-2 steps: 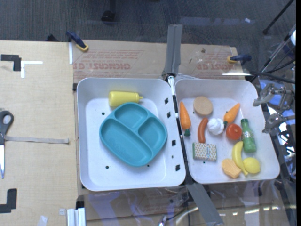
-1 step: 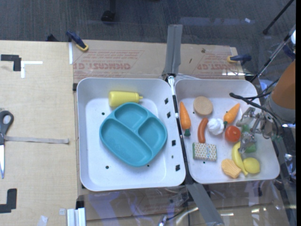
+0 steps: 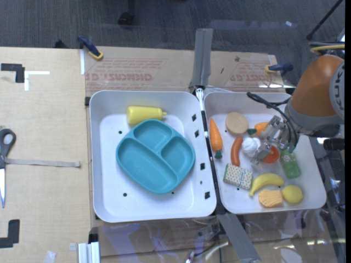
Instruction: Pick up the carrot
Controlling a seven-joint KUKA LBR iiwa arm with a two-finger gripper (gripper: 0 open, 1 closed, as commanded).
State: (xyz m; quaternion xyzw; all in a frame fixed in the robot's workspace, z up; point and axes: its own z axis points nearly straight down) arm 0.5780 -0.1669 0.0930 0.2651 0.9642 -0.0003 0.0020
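Note:
The carrot (image 3: 215, 134), orange with a small green stem, lies along the left wall of the right bin (image 3: 311, 147), pointing away from me. My gripper (image 3: 267, 145) hangs over the middle of that bin, well to the right of the carrot. It sits above a white bulb-shaped item (image 3: 250, 145) and a red tomato (image 3: 270, 156). A red chili (image 3: 236, 150) lies between the carrot and the gripper. The carrot is free, with nothing touching it from above.
The right bin also holds a tan round bread (image 3: 237, 123), a patterned cracker (image 3: 237, 176), a banana (image 3: 265, 182), a lemon (image 3: 293, 194) and a green bottle (image 3: 290, 165). The left bin (image 3: 104, 163) holds a blue divided plate (image 3: 156, 155) and a yellow bottle (image 3: 144, 114).

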